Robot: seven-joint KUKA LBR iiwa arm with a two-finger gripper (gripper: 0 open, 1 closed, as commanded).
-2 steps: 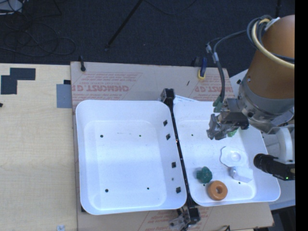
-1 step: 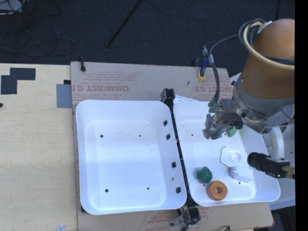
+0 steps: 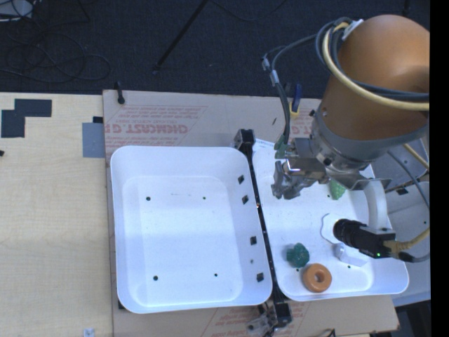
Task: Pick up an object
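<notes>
The arm's hand hung over the upper part of the right bin; whether it was clenched or released I cannot tell. Near that bin's lower edge lay a dark green object and, just beside it, an orange ring. Red printing on the cardboard covering the worktop sat upside down and could not be read reliably.

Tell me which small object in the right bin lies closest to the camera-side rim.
The orange ring-shaped object. It lies almost against the right white bin's near rim, while the dark green lumpy object lies just up-left and the light green piece farther back.
</notes>
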